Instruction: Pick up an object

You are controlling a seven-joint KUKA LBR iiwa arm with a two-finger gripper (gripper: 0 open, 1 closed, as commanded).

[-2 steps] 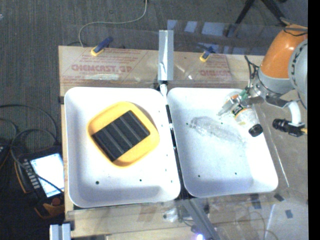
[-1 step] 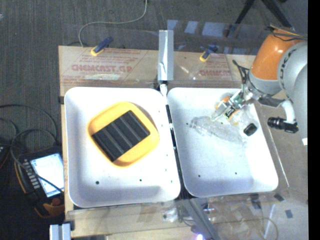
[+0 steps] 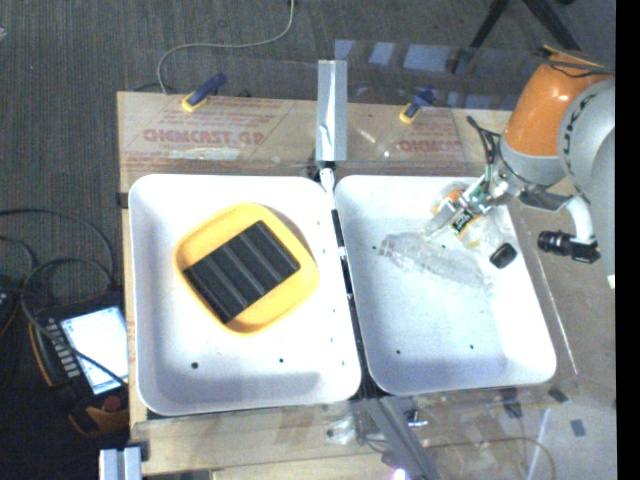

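Note:
A yellow rounded block with a black ribbed top (image 3: 247, 267) lies tilted in the middle of the left bin (image 3: 160, 368). In the right bin (image 3: 470, 358) a clear plastic piece (image 3: 435, 255) lies in the far half, hard to make out against the white floor. My gripper (image 3: 458, 213) hangs over the far right corner of the right bin, just above and to the right of the clear piece. Nothing shows in its grasp.
A metal divider post (image 3: 330, 118) stands at the back between the two bins. The arm's orange band (image 3: 545, 113) and grey wrist lean in over the right bin's far right rim. Cables and a small screen (image 3: 90, 343) lie on the floor left of the bench.

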